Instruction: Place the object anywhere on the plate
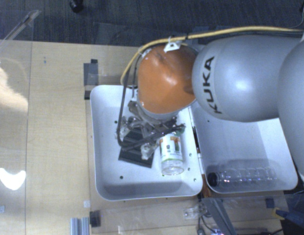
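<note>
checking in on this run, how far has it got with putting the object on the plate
Nothing looks done yet. The gripper is low in the left bin, over a dark flat item, with a small white bottle lying beside it. A clear bottle lies in the right bin. Grasping and placing are left.

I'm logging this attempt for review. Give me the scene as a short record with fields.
arm: reaches in from the right, wrist over the left bin
gripper: low in the left bin, above a dark flat object
small bottle: lying in the left bin, beside the gripper
clear plastic bottle: lying in the right bin, near its front edge
grasp: cannot tell
</note>
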`<state>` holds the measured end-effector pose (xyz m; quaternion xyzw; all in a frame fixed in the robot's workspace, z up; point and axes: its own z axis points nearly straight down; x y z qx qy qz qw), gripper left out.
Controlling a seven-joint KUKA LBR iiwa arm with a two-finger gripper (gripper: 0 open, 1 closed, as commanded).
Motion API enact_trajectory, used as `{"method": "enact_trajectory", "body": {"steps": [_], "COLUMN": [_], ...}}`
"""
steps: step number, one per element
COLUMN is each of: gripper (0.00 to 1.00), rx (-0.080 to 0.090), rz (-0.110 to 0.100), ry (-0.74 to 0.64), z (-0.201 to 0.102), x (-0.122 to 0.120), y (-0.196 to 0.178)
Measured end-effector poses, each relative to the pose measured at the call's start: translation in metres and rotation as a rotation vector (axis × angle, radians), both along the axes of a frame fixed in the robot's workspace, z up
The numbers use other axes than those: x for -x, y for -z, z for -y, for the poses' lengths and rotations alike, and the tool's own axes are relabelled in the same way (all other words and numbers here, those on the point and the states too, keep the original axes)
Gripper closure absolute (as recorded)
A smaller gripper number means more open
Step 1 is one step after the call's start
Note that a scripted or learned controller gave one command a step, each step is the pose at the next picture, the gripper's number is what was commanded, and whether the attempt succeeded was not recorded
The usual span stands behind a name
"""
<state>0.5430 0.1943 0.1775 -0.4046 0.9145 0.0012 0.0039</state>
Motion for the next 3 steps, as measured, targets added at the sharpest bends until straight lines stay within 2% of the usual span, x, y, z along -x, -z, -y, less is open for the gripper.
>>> {"method": "enact_trajectory", "body": {"steps": [1,2,3], "gripper": [0.0,0.0,1.0], "rx": [0.0,0.003,-0.001], "rz": [0.001,0.008,0.018], "ry": [0.097,-0.072,-0.069], "z": [0.024,0.147,0.145], "x": [-0.047,-0.059,-0.061], "y": [0.051,-0.06,-0.073]}}
